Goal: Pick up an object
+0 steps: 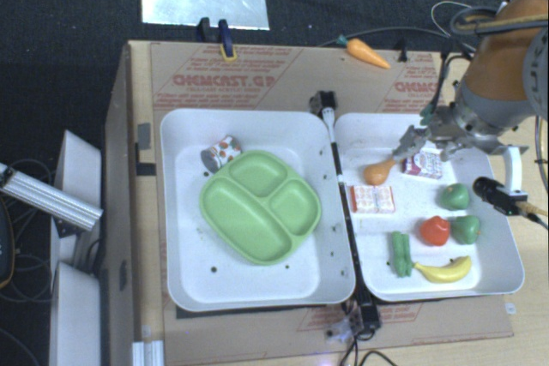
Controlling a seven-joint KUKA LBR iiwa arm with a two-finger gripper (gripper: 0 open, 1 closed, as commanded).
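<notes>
My gripper hangs open over the back of the right bin, with nothing between its fingers. Just below it lies a red-and-white packet. An orange carrot-like piece rests to the packet's left. A second red-and-white box lies nearer the bin's left wall. Further forward are a green pepper, a red tomato, another green vegetable, a green bean pod and a yellow banana.
The left bin holds a green divided plate and a small tipped can. A carrot lies on the cardboard behind the bins. The divider between the bins runs front to back.
</notes>
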